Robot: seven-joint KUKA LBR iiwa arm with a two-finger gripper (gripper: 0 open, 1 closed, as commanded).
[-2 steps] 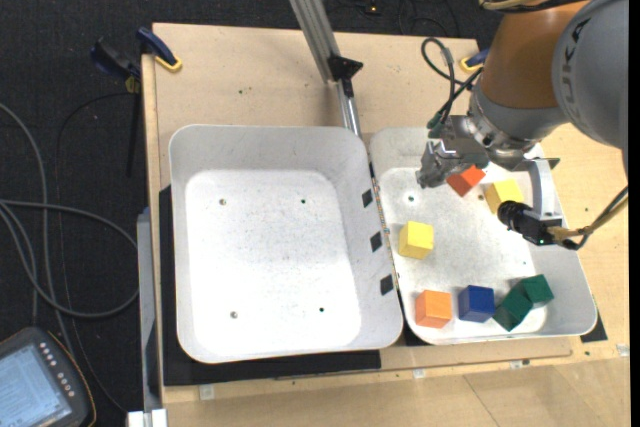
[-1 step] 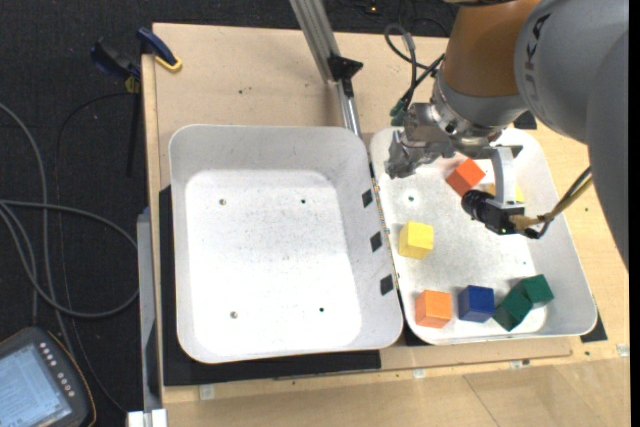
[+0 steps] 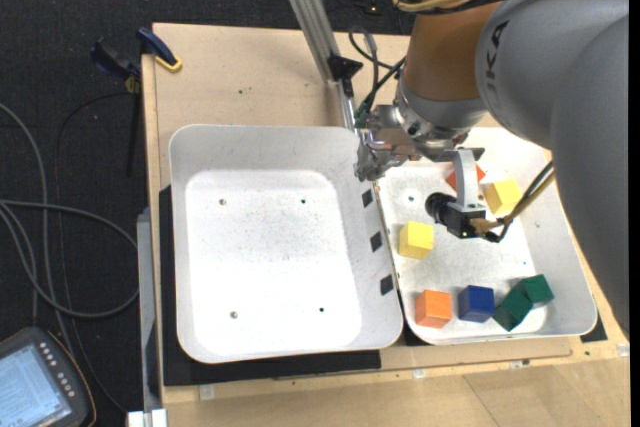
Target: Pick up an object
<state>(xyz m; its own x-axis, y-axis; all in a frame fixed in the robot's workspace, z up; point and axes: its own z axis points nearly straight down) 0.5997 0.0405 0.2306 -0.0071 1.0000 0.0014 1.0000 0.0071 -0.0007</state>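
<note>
Yellow cube, orange cube, in right bin

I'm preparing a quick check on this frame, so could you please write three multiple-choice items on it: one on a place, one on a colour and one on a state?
1. Where do the blocks lie?
A) the view's left bin
B) the view's right bin
C) on the bench outside the bins

2. What colour is the cube between the orange cube and the green blocks?
A) red
B) blue
C) white

3. How is the orange cube placed?
A) stacked on another cube
B) lifted clear of the bin
C) resting on the bin floor

Key:
1 B, every block sits inside the right bin.
2 B, the blue cube stands between them.
3 C, it sits flat on the white floor.
</note>
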